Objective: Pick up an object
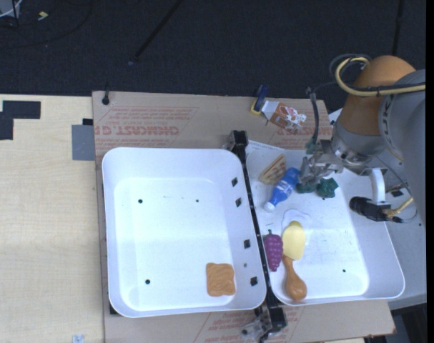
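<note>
Gripper (315,177) low in right bin (377,277), over a dark green object (327,188) beside the blue bottle (282,188); finger opening cannot be told.

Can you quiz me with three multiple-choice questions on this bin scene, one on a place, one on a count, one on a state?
1. Where does the orange-brown flat piece lie?
A. In the left bin, near its front right corner
B. In the right bin, beside the bottle
C. On the cardboard behind the bins

2. How many things lie in the left bin?
A. One
B. Three
C. Five

3. How does the blue bottle rest?
A. Standing upright on its base
B. Lying on its side
C. Lifted above the bin

Answers:
1. A, it sits on the left bin's floor near that corner.
2. A, the flat piece is alone on that floor.
3. B, it lies slanted on the floor of the right bin, its white cap end pointing towards the divider, with the hand just to its right.
</note>
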`<state>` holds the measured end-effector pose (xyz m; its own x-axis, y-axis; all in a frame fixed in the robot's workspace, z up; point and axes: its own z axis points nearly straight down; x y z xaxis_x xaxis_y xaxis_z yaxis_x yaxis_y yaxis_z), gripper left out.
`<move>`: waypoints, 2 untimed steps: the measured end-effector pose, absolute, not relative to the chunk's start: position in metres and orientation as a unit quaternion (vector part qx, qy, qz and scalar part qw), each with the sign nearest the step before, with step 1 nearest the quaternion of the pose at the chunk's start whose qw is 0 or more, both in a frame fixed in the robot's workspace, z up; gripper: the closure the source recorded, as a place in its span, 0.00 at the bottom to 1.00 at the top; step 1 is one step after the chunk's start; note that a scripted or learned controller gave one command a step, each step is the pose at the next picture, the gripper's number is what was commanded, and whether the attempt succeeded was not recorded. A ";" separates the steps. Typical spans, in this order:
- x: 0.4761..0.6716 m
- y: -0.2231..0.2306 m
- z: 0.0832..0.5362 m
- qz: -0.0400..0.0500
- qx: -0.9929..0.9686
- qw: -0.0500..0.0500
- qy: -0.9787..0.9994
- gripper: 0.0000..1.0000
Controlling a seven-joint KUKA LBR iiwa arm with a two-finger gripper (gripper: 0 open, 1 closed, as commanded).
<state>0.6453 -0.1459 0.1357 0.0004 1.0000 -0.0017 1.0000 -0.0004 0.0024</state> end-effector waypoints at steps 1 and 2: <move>0.597 -0.210 0.086 -0.002 0.709 -0.002 0.705 1.00; 0.501 -0.214 0.095 -0.002 0.709 -0.004 0.706 1.00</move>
